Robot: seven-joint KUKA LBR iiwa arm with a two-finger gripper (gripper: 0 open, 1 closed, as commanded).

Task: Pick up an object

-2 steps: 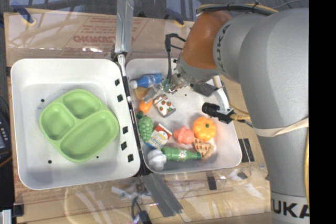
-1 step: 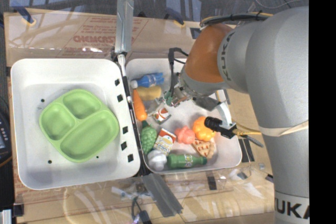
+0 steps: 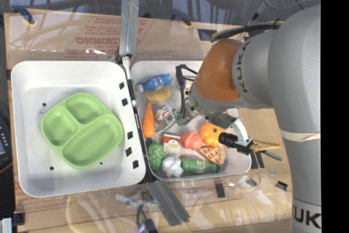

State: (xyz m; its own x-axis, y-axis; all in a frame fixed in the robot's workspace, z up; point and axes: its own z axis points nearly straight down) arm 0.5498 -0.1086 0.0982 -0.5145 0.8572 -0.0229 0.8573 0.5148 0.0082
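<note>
The right bin [image 3: 143, 71] holds several toy foods: a blue bottle [image 3: 155, 83], a tan piece [image 3: 158, 96], an orange carrot [image 3: 148, 120], a small printed packet [image 3: 163, 113], a juice carton [image 3: 172, 144], a pink piece [image 3: 192, 141], an orange fruit [image 3: 208, 132], a waffle [image 3: 213, 154], a green bottle [image 3: 199, 166], broccoli [image 3: 155, 154] and a white garlic [image 3: 171, 167]. My gripper [image 3: 180, 115] reaches down into the middle of this bin, just right of the packet and above the carton. The wrist's orange band hides the bin's right half.
The left bin [image 3: 22, 117] holds a green divided plate [image 3: 82, 129]. A grey bar [image 3: 128, 24] rises from the gap between the bins. Cardboard and tape lie around the bins. The arm's grey body fills the right side.
</note>
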